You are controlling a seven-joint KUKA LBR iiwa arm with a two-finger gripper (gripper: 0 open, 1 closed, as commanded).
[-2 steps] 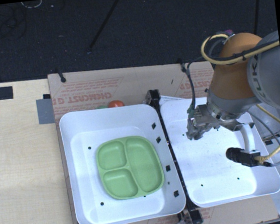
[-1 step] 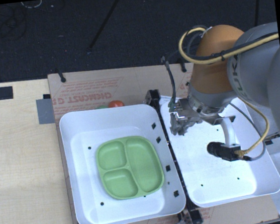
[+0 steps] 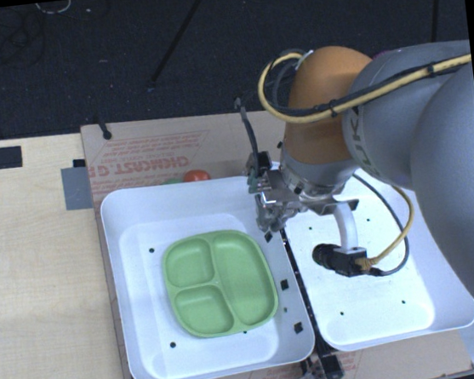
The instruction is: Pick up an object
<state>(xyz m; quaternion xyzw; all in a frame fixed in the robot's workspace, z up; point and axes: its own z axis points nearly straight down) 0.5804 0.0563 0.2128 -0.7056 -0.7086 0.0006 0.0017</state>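
A: Camera view, from above — two white bins are seen side by side on the bench. A green divided plate (image 3: 220, 282) lies flat in the left bin (image 3: 130, 223), upright, three hollows facing up. Something small and red-orange (image 3: 196, 176) is glimpsed just beyond that bin's far rim; what it is cannot be told.

B: And the arm?

A: The arm (image 3: 419, 136) is reached in from the right, its orange band above the wrist. The gripper (image 3: 268, 215) is placed over the seam between the two bins, near the plate's far right corner but apart from it. Nothing is seen between its ends. How wide it stands cannot be told; the metal there is too tangled and small to read.

B: What could go wrong from here?

A: Several things, it is judged. The plate is broad, shallow and smooth, so a grasp on its thin rim could slip, or the plate could be tipped and dragged instead of lifted. The gripper is also set close to the rims of both bins — a straight descent might strike the rim of the right bin (image 3: 459, 320) or the left one.
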